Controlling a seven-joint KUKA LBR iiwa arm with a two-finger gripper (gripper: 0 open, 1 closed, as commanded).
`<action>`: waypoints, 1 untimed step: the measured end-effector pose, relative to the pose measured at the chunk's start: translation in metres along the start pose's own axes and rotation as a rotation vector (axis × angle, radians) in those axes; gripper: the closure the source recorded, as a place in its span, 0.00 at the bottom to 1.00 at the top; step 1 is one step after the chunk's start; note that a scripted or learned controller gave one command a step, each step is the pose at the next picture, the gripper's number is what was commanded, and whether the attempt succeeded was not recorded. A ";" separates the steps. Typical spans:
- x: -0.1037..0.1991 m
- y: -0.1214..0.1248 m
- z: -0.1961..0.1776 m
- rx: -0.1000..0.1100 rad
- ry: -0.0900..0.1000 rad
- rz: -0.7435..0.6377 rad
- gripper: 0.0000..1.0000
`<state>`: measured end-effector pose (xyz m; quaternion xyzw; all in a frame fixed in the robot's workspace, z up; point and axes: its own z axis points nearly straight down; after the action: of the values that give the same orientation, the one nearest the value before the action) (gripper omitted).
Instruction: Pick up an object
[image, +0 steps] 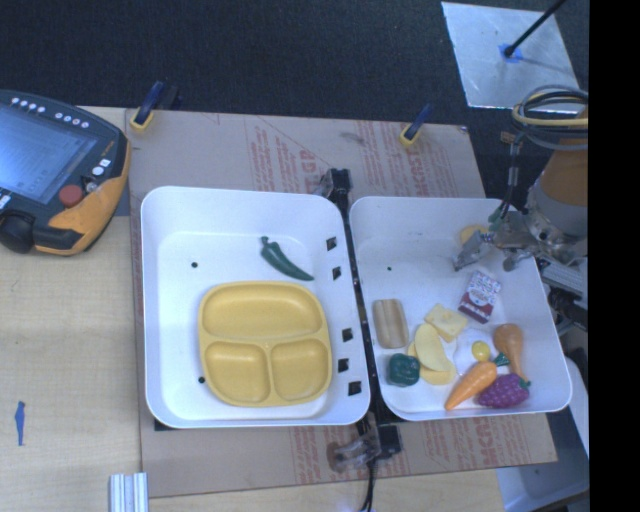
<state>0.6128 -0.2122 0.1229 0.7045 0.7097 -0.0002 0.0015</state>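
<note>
One claw (497, 243) half hides a yellow toy (470, 236); its grip unclear.

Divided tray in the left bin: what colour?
Yellow. The divided tray is plain, no pattern; camera view shows it clearly.

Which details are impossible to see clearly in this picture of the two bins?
- Gripper, camera view: too small and blurred among its metal parts to judge the finger state.
- Yellow item in the right bin: partly covered by the gripper, so unidentifiable.
- Small carton: label print too small to read.
- Arm: cut off by the frame's right side.
</note>
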 end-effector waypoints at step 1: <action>0.001 0.045 0.032 0.002 0.002 0.001 0.00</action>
<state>0.6581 -0.2114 0.0911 0.7049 0.7093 0.0001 0.0001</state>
